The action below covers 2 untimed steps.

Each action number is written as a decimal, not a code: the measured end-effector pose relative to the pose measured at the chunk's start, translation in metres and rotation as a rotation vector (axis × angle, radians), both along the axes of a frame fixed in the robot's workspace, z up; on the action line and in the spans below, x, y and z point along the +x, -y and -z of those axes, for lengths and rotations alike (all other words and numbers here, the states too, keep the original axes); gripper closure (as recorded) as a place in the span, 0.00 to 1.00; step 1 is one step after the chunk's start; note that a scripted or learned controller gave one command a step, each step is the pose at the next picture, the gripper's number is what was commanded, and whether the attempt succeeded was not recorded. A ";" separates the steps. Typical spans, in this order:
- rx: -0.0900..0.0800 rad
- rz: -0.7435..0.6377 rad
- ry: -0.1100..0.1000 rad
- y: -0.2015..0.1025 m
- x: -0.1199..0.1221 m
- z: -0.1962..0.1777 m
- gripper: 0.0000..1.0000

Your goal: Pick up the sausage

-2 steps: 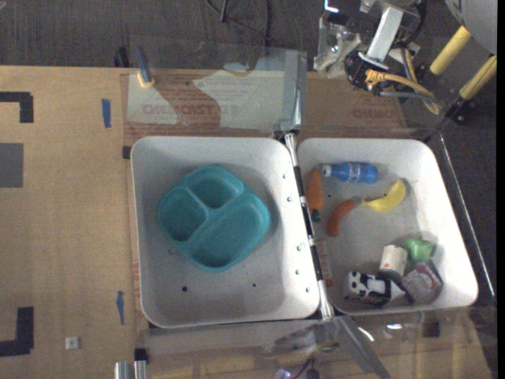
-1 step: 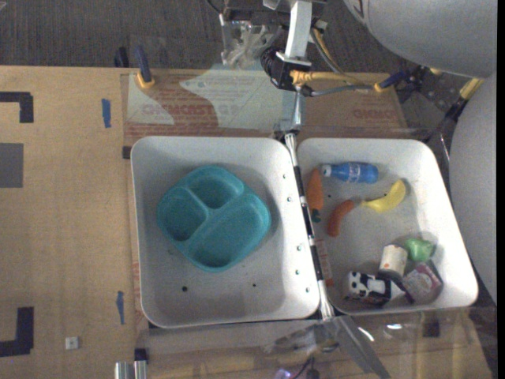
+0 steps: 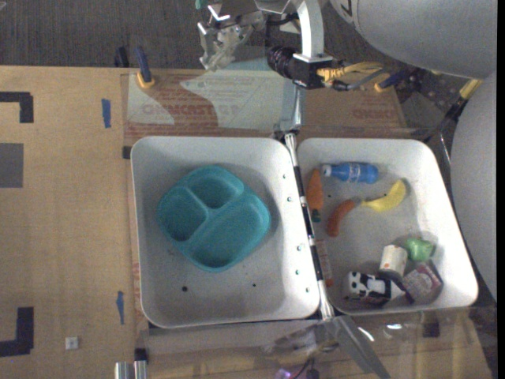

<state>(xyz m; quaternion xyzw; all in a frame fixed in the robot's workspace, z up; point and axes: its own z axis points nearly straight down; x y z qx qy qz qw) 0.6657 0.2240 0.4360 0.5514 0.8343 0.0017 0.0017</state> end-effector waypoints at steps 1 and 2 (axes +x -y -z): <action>0.000 0.000 0.000 0.000 0.000 0.000 0.00; -0.001 0.298 -0.006 0.070 -0.011 0.081 0.00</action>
